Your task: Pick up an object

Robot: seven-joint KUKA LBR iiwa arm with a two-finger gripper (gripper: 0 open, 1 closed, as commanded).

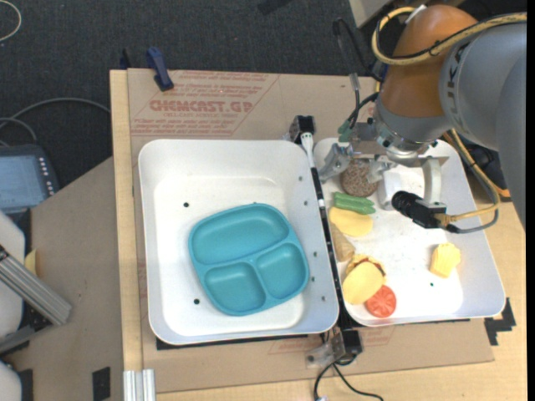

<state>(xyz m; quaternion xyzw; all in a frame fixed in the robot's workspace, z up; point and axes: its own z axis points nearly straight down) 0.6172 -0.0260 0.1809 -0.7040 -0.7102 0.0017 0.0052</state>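
Note:
My gripper point(358, 164) hangs low over the far left corner of the right bin point(476, 295). It is open, with one grey finger point(328, 159) to the left and the other to the right of a brown speckled round piece point(360, 178). That piece rests on the bin floor between them. Just in front of it lies a green bean pod point(354, 203), then a pale yellow wedge point(351, 222).
Nearer the front of the right bin are a yellow rounded piece point(364, 282), a red tomato slice point(381, 302) and a yellow block point(445, 259). The left bin point(159, 165) holds a teal divided plate point(248, 257). The bins' shared wall point(322, 215) runs just left of the gripper.

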